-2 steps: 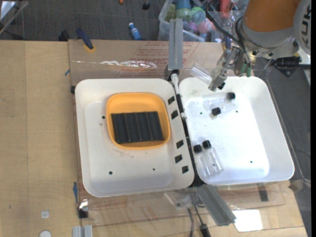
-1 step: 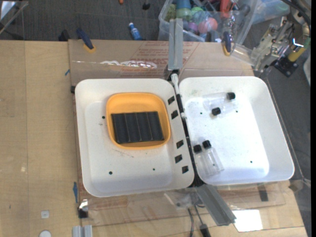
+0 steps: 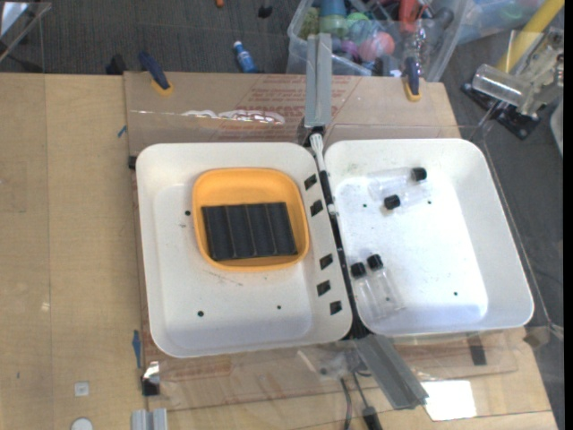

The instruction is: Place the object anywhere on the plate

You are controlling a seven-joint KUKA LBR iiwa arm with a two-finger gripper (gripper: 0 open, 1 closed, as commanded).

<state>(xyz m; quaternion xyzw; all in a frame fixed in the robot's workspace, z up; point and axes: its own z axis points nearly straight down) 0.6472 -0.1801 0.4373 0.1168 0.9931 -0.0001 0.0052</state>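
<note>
An orange plate point(image 3: 246, 179) with rounded corners lies in the middle of the left white bin point(image 3: 175, 316). A black rectangular ribbed object point(image 3: 249, 230) lies flat on the plate, inside its rim and covering most of its floor. In the right white bin point(image 3: 470, 240) lie small clear vials with black caps: one near the back point(image 3: 416, 176), one a little in front of it point(image 3: 391, 202), and two side by side close to the centre wall point(image 3: 367, 267).
A grey metal bar point(image 3: 316, 88) runs back from the seam between the bins, and black clips point(image 3: 324, 262) line that seam. A clear box of colourful toys point(image 3: 385, 12) stands behind the bench. Wooden bench surface point(image 3: 63, 240) stretches to the left.
</note>
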